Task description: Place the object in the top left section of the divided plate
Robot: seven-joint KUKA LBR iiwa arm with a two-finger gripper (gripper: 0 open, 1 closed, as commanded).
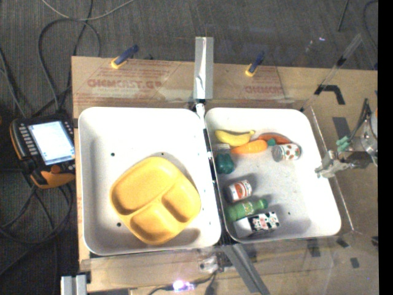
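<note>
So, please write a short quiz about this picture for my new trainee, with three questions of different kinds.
1. True or false: the yellow divided plate lies in the left bin.
2. Which item lies nearest the right bin's far wall? A) banana B) green bottle C) black-and-white carton
3. Fill in: the plate's sections hold ____ toy items.

Key: 1 true; 2 A; 3 no. The hand is at the right bin's right rim; the carrot and the other toys lie in that bin.
</note>
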